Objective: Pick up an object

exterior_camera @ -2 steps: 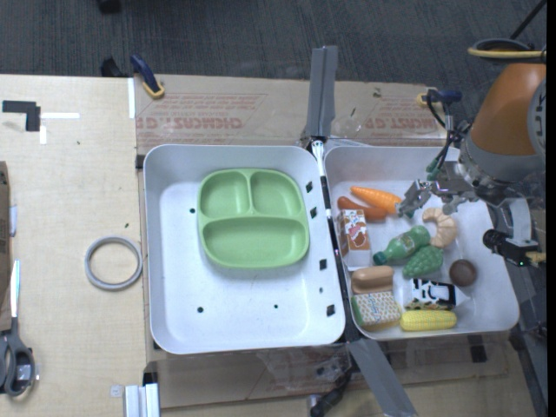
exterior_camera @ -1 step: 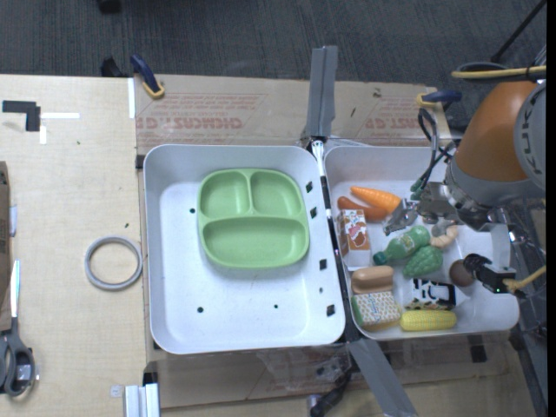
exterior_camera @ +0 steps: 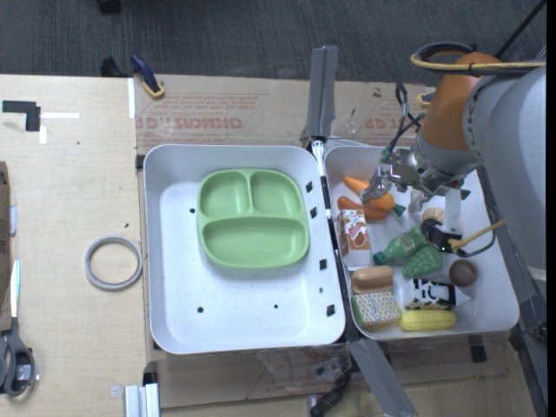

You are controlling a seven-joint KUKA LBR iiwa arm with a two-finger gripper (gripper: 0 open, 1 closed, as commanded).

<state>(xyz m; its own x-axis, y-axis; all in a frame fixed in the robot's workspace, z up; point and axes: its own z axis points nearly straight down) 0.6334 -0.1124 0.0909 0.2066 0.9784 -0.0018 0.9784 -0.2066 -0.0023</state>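
Yellow corn (exterior_camera: 426, 321) at front edge of right bin (exterior_camera: 497, 313), gripper (exterior_camera: 383, 188) low near back-left corner of that bin, fingers closed on orange carrot-like toy (exterior_camera: 377, 203), green divided plate (exterior_camera: 254, 218) in left bin (exterior_camera: 174, 259)

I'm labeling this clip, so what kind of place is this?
Probably a robotics lab bench: a grey arm reaches over two white bins, one holding a green divided plate, the other toy food like a corn cob.
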